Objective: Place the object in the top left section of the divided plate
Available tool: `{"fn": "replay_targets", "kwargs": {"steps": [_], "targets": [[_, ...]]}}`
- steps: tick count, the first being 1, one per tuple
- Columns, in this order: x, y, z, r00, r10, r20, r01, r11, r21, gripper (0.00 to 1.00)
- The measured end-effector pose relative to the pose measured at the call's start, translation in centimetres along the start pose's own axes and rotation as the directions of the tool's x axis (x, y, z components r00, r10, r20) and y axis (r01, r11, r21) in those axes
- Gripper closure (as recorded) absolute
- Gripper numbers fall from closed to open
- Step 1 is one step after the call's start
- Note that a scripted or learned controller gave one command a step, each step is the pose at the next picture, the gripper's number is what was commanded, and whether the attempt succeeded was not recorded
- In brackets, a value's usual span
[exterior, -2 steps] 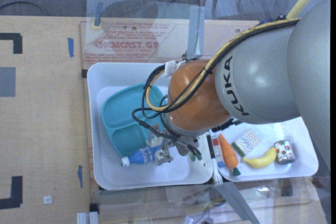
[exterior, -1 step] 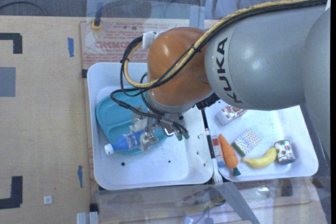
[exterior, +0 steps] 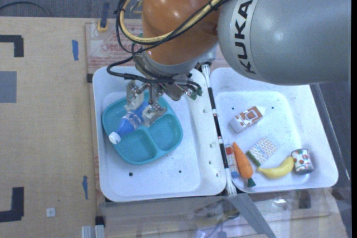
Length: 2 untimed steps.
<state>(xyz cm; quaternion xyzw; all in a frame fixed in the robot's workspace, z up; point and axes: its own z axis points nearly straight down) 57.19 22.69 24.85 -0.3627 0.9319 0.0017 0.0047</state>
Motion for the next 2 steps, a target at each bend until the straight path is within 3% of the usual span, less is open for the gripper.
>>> {"fn": "replay_targets", "kwargs": {"steps": [1, 2], "targets": [[7.1, -3.4, 4.0, 1.0, 0.008, -0.005, -0.008, 1.0, 0.0, 1.0], [8.6, -6.7, 4.6, 0.993, -0.119, -0.004, 0.119, 0.993, -0.001, 1.0]]}}
